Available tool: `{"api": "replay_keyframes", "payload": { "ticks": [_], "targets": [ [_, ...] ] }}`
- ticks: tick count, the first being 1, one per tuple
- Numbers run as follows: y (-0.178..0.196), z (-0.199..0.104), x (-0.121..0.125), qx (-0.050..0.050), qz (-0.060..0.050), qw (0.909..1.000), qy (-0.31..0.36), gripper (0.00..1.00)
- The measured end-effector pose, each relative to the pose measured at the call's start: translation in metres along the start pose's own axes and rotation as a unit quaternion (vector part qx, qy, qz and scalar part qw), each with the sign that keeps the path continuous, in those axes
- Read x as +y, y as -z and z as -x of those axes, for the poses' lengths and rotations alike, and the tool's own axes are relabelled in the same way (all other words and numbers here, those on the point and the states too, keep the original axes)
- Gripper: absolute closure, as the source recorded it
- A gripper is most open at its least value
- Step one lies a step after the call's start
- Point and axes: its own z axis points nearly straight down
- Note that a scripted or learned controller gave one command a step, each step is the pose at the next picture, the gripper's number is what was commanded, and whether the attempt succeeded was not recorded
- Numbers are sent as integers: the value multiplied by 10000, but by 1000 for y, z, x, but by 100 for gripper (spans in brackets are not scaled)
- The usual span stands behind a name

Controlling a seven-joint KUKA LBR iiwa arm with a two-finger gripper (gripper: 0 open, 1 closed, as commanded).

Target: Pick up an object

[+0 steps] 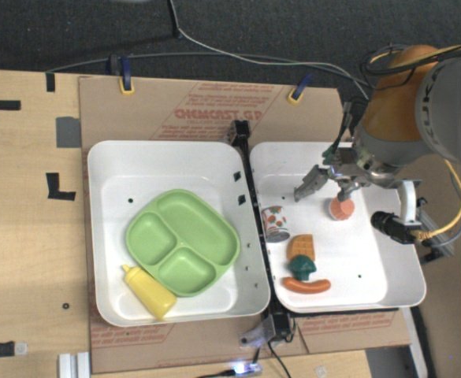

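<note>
Four small objects lie in the right bin [388,286]. A pink round-topped piece [341,209] sits near its middle, and a small printed can [275,224] lies by the left wall. An orange carrot with a green top [300,257] and a red-orange sausage [306,286] lie toward the near edge.

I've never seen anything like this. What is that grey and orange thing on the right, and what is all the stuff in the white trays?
That is a robot arm, seen by one camera above the bench. Its hand hangs open over the right bin, just above a small pink piece, holding nothing. That bin also has a small can, a toy carrot and a toy sausage. The left bin holds a green divided plate and a yellow bottle. Its job is picking something up.
</note>
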Motion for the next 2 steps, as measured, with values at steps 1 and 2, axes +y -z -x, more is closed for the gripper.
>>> {"api": "replay_keyframes", "payload": {
  "ticks": [1, 2],
  "targets": [
    [8, 0, 3, -8, 69, 10000, 18, 0],
    [-55, 3, 6, -13, 45, 10000, 13, 0]
  ]
}}
